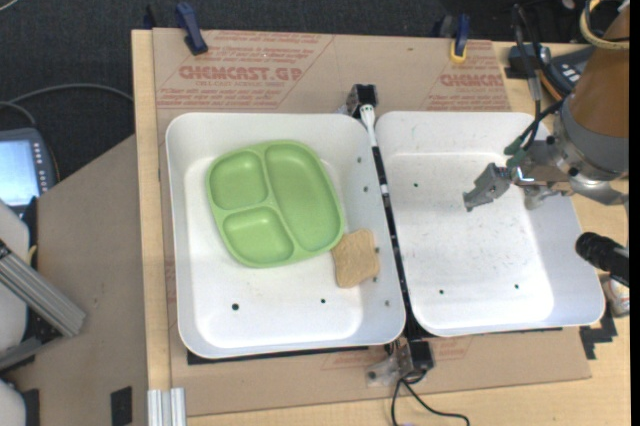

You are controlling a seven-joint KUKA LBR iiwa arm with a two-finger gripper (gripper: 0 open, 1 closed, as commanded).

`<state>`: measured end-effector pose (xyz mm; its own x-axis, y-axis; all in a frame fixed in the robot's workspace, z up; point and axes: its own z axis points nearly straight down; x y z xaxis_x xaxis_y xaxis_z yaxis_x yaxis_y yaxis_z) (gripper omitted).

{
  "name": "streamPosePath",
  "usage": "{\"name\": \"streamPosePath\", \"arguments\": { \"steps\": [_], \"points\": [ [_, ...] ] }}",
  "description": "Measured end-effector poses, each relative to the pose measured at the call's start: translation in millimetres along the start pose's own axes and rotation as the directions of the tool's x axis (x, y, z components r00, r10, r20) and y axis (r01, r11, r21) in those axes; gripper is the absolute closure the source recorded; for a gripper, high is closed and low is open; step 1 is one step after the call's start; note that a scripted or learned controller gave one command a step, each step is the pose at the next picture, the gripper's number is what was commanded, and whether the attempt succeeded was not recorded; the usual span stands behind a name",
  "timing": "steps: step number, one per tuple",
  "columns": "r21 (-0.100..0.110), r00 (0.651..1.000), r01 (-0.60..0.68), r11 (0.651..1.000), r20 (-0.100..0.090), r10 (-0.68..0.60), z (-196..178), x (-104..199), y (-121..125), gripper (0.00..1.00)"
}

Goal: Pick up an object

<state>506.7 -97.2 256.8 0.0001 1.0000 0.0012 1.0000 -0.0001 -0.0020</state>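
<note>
1. Two white bins are seen side by side on the bench: the left bin and the right bin.
2. A green tray with three compartments is seen lying flat in the left bin, slightly turned.
3. A tan sponge is seen just beside the tray's lower right corner, touching or nearly touching it, near the wall shared by the bins.
4. The gripper is seen over the right bin's upper middle, reaching in from the right, well apart from both objects.
5. Nothing is seen between the fingers; how far they are parted cannot be told from this angle.
6. The sponge is judged the likelier pick: light, soft, compressible and rough enough not to slip. It is best pinched across its narrower sides, from straight above, with the fingers kept off the tray's edge.
7. The tray is judged light, stiff, smooth and probably slippery. It lies too wide and flat to be spanned, so only its raised rim or a divider ridge could be pinched.
8. No pick is yet begun; the arm must first be carried across the dividing wall to the left bin.
</note>
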Motion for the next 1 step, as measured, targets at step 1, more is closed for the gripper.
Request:
{"name": "streamPosePath", "arguments": {
  "steps": [1],
  "points": [
    [-0.003, 1.0, 0.0, 1.0, 0.001, 0.0, -10.6, 0.0, 0.6, 1.0]
  ]
}}
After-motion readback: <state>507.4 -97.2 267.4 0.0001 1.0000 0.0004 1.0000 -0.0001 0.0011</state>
